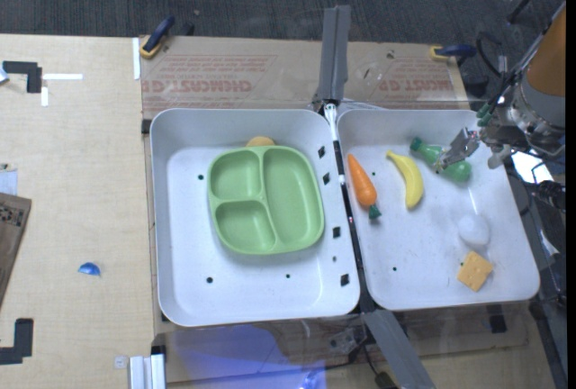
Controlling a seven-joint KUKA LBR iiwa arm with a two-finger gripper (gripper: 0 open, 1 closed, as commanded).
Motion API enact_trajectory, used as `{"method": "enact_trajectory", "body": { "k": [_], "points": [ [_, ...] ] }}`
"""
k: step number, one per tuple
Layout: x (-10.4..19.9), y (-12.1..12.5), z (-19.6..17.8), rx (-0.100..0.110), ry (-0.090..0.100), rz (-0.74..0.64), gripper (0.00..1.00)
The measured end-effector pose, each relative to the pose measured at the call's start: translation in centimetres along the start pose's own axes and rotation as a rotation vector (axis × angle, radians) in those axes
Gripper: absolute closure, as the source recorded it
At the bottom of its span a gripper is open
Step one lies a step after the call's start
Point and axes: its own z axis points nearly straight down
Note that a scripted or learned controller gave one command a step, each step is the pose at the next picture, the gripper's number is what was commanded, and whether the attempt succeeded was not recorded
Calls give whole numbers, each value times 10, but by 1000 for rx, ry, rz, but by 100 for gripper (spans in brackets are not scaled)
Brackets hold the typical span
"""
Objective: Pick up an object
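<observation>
Across the middle of the frame: two white bins side by side, left bin [180, 288] and right bin [423, 284], meeting at a centre seam.

Left bin: one green divided plate [266, 198], three compartments, lying flat near the bin's centre. One small yellow-orange thing [260, 141] peeks out just behind the plate's upper edge; mostly hidden, cannot tell what it is.

Right bin, five loose items:
- one banana [409, 178], upper middle, curved, lying flat
- one carrot [362, 184], left side near the seam, green stub pointing lower right
- one green toy [445, 158], upper right, just right of the banana
- one white ball [473, 230], right of centre
- one orange cracker-like square [475, 270], lower right, just below the ball

Gripper [459, 149]: at the upper right of the right bin, arm entering from the frame's right edge. Fingertips sit right at the green toy, seemingly touching it; cannot tell whether they are apart or closed on it.
</observation>
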Motion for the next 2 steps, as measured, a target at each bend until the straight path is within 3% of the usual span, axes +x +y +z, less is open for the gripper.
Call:
{"method": "enact_trajectory", "body": {
  "k": [1,2],
  "points": [
    [43,40,108,-4,-1,-179,0],
    [42,39,103,2,-1,-179,100]
  ]
}}
